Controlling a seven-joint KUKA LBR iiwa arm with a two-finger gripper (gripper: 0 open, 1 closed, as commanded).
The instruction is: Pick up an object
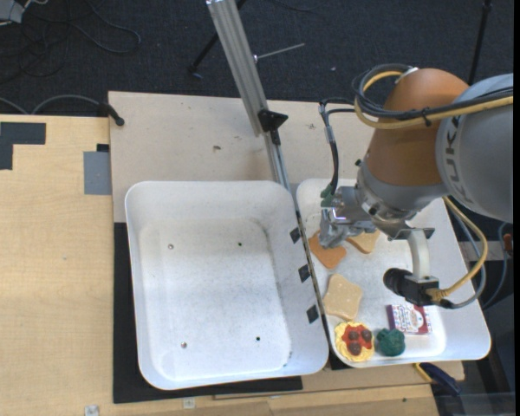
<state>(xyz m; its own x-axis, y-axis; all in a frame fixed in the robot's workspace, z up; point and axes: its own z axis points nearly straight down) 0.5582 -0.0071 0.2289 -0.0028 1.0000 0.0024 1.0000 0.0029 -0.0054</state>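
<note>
Down in the right bin (468,341), the tool (333,225) hangs low over the near-left part, close to the divider between the two bins; whether it is parted or closed cannot be told, since the wrist hides much of it. Directly beneath and just in front of it lies an orange flat piece (329,255), seemingly touching the tool's tip. Beside that, toward the right, a tan wedge (364,243) peeks out under the arm. Nearer the camera rests a pale bread-like slice (343,298), then a round red-and-yellow toy (354,340), a green lump (390,342) and a small red-and-white packet (408,319). The left bin (208,284) sits alongside on the desk (191,137).
</note>
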